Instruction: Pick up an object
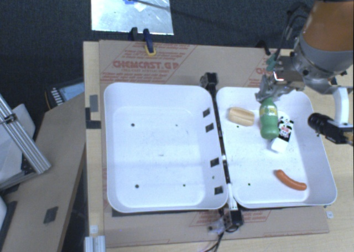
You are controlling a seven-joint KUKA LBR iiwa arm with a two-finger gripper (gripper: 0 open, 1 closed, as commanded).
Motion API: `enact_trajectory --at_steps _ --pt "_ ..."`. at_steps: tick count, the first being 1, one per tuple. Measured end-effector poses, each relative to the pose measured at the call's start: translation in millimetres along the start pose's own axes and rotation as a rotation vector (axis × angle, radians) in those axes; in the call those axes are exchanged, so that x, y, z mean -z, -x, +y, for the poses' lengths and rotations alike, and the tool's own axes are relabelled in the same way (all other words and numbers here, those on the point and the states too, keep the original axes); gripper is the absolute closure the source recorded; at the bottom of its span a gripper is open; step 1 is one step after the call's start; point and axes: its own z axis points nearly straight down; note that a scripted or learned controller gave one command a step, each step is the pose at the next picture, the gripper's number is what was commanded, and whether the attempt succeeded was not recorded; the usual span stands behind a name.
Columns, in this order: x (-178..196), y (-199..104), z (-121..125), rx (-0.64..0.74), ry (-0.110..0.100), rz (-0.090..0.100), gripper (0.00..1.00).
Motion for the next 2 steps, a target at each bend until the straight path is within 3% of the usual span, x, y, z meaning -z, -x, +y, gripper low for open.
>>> enact_trajectory --at_steps 1,2 --pt "-90.0 10.7 -8.9 -0.008 -0.027 -0.001 1.0" --pt "-96.0 -39.4 27.7 0.001 -0.019 0.001 1.0"
